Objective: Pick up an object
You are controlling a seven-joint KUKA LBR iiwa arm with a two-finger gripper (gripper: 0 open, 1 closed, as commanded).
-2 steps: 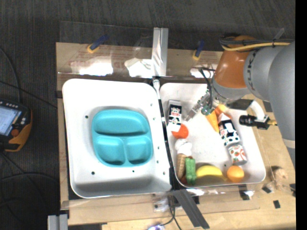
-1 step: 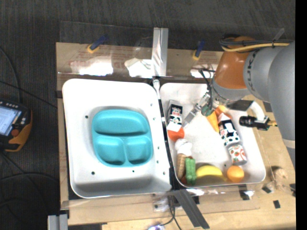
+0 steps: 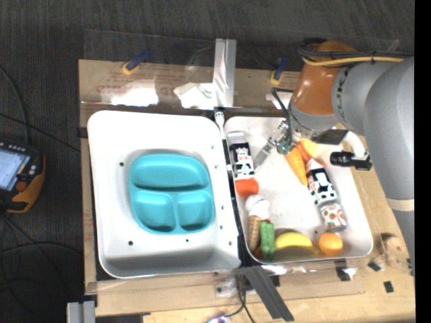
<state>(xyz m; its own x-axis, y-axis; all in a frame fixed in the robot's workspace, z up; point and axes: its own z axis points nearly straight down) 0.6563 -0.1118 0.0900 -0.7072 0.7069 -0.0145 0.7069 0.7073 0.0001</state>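
We are seeing the gripper [image 3: 281, 142] hanging low over the far part of the right bin [image 3: 361, 231], just beside the carrot [image 3: 297, 161]. We cannot tell how it is set. The carrot is lying with its long axis running far to near, thick end far, tip pointing near. Just right of it a cow-patterned bottle [image 3: 323, 192] is lying along a similar line. A banana [image 3: 294, 241] and an orange [image 3: 330, 243] are sitting at the near wall. The left bin [image 3: 108, 247] is holding a turquoise tray [image 3: 170, 192].
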